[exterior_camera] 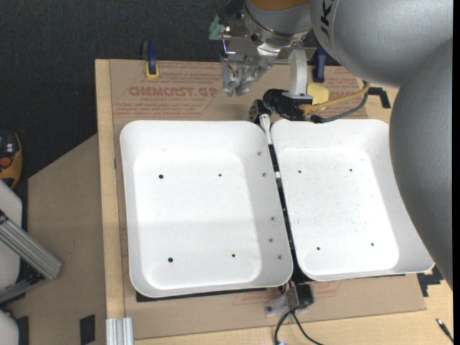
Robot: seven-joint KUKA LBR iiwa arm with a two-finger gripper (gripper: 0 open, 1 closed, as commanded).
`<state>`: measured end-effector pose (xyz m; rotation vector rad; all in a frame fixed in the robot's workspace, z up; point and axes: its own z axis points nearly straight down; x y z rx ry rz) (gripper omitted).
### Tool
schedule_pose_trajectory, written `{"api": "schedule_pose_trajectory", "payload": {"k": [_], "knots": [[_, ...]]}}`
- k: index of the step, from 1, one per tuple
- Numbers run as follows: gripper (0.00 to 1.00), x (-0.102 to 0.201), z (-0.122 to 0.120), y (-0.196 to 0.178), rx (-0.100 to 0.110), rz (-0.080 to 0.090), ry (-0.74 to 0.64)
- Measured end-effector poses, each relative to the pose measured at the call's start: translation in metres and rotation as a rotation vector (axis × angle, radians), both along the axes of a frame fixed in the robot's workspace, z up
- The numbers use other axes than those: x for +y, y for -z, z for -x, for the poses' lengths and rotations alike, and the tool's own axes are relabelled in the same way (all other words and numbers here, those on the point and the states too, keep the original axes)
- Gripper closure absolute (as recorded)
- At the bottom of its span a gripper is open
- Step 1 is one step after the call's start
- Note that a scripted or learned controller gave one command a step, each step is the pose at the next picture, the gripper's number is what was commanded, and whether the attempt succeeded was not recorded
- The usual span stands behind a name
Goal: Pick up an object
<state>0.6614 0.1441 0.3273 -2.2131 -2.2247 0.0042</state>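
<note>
The gripper [239, 77] hangs over the cardboard beyond the far rim of the left bin [136, 192], toward twelve o'clock of that bin. Whether it is clenched or released I cannot tell; the tip is a grey blur, and nothing plainly sits in it. The right bin [402, 250] lies at about four o'clock from the gripper. I can make out no object to pick in either bin, so no direction or long axis can be given.

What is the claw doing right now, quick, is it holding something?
Claw: up above the far edge of the left bin; open or closed cannot be told, and nothing can be seen in it.
</note>
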Motion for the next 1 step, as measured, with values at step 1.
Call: {"api": "schedule_pose_trajectory", "payload": {"k": [1], "knots": [[1.0,-0.0834,-0.006,-0.0397,-0.012,0.004,0.013]]}}
